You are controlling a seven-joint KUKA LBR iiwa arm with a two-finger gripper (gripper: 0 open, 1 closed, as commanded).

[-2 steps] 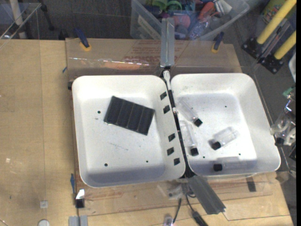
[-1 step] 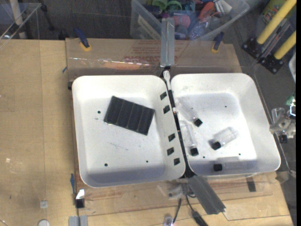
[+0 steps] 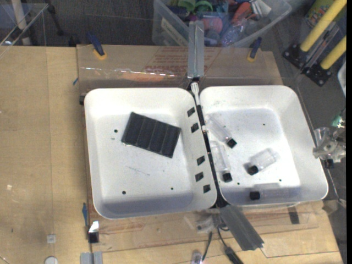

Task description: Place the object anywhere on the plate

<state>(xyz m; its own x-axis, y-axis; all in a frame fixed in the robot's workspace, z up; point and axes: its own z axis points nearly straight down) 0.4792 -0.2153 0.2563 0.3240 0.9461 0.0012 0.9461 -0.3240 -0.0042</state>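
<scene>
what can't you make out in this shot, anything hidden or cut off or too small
1. Claw, camera view: cut off by the right edge and blurred, so its state is unreadable.
2. Clear objects in the right bin: transparent against white, so their outlines and number are unclear.
3. Dark ribbed plate in the left bin: too small to tell its material.
4. Toy tub behind: cut off by the top edge.

Two white bins (image 3: 99, 147) on a tan wooden bench (image 3: 38, 147) — the left one bears a black ribbed plate (image 3: 150, 135); clear black-capped vials (image 3: 260, 161) lie in the right.
</scene>
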